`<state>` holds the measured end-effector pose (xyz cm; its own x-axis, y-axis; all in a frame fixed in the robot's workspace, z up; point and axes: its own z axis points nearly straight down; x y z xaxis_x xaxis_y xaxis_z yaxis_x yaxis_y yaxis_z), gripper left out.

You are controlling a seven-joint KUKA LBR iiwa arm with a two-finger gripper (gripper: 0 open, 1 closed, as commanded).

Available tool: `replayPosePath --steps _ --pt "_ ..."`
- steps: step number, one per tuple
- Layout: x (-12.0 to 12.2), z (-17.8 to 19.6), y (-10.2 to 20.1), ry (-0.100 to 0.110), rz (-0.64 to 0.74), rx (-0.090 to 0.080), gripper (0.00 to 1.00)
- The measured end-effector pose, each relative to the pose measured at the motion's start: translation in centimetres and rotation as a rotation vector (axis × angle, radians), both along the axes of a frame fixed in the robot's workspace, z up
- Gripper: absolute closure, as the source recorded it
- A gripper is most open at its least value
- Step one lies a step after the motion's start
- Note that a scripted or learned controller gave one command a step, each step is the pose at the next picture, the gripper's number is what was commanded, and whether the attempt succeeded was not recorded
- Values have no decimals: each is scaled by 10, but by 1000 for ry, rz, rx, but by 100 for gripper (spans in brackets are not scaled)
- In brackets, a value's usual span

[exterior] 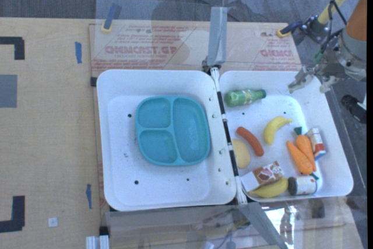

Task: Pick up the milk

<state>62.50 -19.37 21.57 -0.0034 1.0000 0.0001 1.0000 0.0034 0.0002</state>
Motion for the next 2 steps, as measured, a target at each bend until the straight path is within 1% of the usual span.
replayPosePath --steps 1,2 --pt "-11 -128 83 -8 -30 -2 0" --pt "33 -133 57 57 -150 13 0"
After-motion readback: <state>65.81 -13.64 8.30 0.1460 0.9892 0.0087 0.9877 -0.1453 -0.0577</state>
